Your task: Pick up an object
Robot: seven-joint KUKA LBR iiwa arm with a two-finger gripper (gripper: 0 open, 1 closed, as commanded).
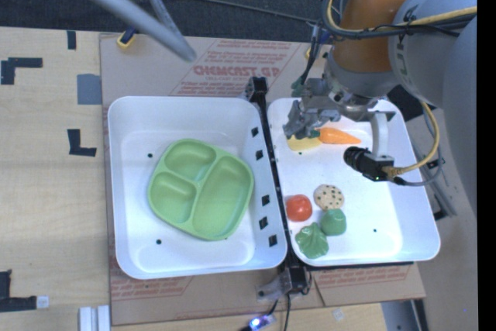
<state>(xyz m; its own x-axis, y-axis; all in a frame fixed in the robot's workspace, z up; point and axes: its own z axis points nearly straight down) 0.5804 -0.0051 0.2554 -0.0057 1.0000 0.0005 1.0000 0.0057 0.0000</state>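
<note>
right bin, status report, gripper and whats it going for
Gripper low over right bin, at yellow piece beside carrot. Nothing seen held. Tomato, cookie, green items apart, nearer front.

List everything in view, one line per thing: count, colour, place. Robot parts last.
bins: 2, white, side by side on the bench
divided plate: 1, light green, in the left-hand bin
carrot: 1, orange, far part of the right-hand bin
yellow piece: 1, yellow, beside the carrot, under the gripper
tomato: 1, red, near part of the right-hand bin
cookie: 1, tan with dark specks, right of the tomato
green toys: 2, green, nearest the front wall
arm: 1, grey with orange band
gripper: 1, grey, low over the yellow piece
</note>
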